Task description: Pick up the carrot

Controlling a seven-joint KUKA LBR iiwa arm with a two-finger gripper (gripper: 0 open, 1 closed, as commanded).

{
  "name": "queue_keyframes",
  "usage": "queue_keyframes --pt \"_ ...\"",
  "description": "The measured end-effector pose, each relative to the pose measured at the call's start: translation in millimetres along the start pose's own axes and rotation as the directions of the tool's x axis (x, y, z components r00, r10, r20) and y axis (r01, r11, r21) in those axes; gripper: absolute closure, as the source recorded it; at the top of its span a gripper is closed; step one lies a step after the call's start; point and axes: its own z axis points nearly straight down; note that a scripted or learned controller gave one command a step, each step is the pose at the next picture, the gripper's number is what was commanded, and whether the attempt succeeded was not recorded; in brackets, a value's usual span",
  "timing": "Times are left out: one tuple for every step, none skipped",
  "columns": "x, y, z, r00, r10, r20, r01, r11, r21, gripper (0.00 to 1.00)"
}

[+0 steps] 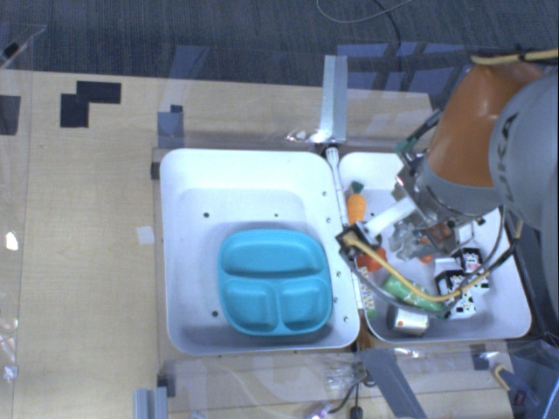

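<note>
The carrot point(355, 207) is small and orange with a green top. It lies in the right bin point(515, 317), close to the bin's left wall and toward the back. My gripper point(417, 237) hangs low over the middle of that bin, to the right of the carrot and slightly nearer the front. The grey arm with its orange band point(472, 129) hides the bin's right and back parts. Nothing of the carrot is hidden by the gripper.
The left bin point(188, 234) holds a blue divided tray point(275, 279). In the right bin, below the gripper, lie a green item point(403, 287), a metal can point(408, 321) and a small orange piece point(373, 256). A yellow cable point(410, 293) loops from the arm across them.
</note>
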Motion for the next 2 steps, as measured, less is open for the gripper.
queue_keyframes --pt "0 0 0 1.000 0.000 0.000 0.000 1.000 0.000 0.00" --pt "-40 82 -28 0.990 0.143 -0.001 -0.143 0.990 -0.001 0.00"
